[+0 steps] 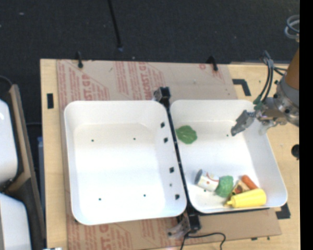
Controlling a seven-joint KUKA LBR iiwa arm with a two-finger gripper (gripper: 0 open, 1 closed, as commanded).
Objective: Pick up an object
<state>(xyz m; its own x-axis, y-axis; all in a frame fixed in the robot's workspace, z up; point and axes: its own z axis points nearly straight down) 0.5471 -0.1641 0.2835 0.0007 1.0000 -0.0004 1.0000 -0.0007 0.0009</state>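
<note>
In the right bin (261,155) lie several small objects. A green round lump (187,134) sits alone near the bin's left wall. At the front right corner is a cluster: a white and red cylinder (205,180), a green piece (225,185), an orange piece (248,181) and a yellow bottle shape (248,198). My gripper (252,125) hangs over the back right part of this bin, well right of the green lump and behind the cluster. Its fingers stand apart, open, with nothing between them.
The left bin (73,139) sits beside the right one, with a black divider strip (170,150) along their shared edge. Both rest on a cardboard sheet (120,79) on the bench. Cables (266,85) trail along the arm at the right.
</note>
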